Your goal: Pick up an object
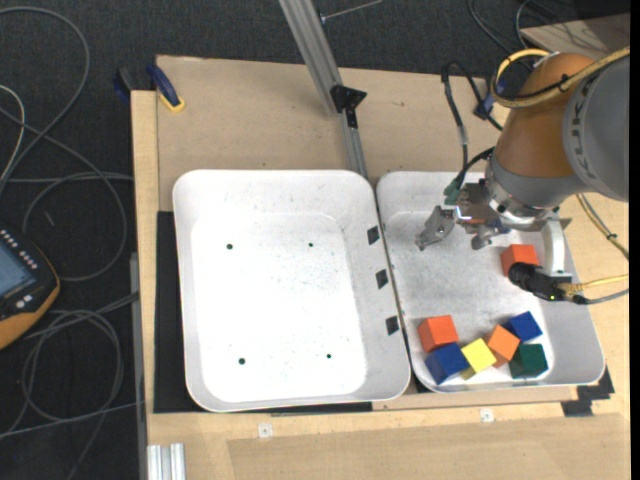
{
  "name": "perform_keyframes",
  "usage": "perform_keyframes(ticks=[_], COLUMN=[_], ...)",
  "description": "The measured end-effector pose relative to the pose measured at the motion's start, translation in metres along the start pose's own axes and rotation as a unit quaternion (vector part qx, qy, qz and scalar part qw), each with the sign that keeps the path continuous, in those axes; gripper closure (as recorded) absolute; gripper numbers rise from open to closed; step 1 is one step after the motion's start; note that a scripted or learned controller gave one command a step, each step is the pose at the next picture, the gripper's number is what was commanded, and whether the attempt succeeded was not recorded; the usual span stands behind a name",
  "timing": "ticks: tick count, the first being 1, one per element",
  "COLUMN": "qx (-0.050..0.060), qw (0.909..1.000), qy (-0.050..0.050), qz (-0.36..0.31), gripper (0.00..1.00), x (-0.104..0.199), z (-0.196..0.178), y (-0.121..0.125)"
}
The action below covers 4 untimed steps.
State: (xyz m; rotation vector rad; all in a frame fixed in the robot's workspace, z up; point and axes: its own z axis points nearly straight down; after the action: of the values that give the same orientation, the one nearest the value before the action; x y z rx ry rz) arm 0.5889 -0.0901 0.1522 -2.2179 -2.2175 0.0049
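Several coloured blocks lie in the right bin. Along its front wall sit an orange block, a blue block, a yellow block, a second orange block, another blue block and a green block. A red-orange block lies further back by the right wall. My gripper hangs over the back half of this bin, to the left of the red-orange block. It is open, and nothing is between its fingers.
The left bin stands beside the right one, with small black clips along the shared wall. A slanted metal post rises behind the bins. Cables and a handheld pendant lie on the floor at the left.
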Motion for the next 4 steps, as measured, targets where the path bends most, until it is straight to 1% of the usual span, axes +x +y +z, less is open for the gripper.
perform_keyframes(ticks=[1, 2, 3, 4], qx=[0.001, -0.004, -0.007, -0.006], qw=[1.0, 1.0, 1.0, 1.0], qy=[0.0, 0.0, -0.001, -0.001], qz=[0.0, 0.0, -0.001, -0.001], gripper=[0.0, 1.0, 1.0, 1.0], x=[0.001, 0.001, 0.006, 0.006], z=[0.053, 0.038, -0.025, -0.067], y=[-0.001, 0.001, 0.003, 0.005])
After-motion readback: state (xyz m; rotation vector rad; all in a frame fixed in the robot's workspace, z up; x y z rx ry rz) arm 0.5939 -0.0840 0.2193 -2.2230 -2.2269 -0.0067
